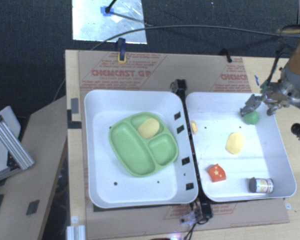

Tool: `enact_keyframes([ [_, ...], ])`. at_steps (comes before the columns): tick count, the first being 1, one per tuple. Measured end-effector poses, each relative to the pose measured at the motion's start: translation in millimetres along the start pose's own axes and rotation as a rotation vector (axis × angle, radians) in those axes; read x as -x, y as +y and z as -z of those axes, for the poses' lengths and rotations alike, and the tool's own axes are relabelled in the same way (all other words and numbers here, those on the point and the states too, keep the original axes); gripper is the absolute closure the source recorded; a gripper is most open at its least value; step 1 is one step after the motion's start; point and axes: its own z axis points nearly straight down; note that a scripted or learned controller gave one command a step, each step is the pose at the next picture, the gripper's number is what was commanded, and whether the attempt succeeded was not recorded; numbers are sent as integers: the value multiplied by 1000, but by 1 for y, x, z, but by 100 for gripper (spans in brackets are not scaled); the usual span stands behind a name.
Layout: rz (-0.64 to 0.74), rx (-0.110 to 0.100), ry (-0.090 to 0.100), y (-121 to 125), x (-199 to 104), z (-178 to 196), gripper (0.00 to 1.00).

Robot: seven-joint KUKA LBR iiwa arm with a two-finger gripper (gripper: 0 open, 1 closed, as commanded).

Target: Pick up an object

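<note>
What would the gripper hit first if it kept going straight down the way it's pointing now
Most likely the small green object. The gripper hangs over the right bin's far corner with that object right under its fingertips. Height above it is hard to judge from this angle.

Right bin: a small green ball [250, 117] near the far right corner; a pale yellow lump [234, 143] mid-floor; a red piece [216, 173] toward the near left; a small jar [261, 185] on its side at the near right. Left bin: a yellow lump [149, 128] in a green tray [135, 154] compartment.
</note>
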Motion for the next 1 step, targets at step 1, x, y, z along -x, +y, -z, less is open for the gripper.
enact_keyframes([
  [1, 3, 12, -3, 3, 0, 7, 0],
])
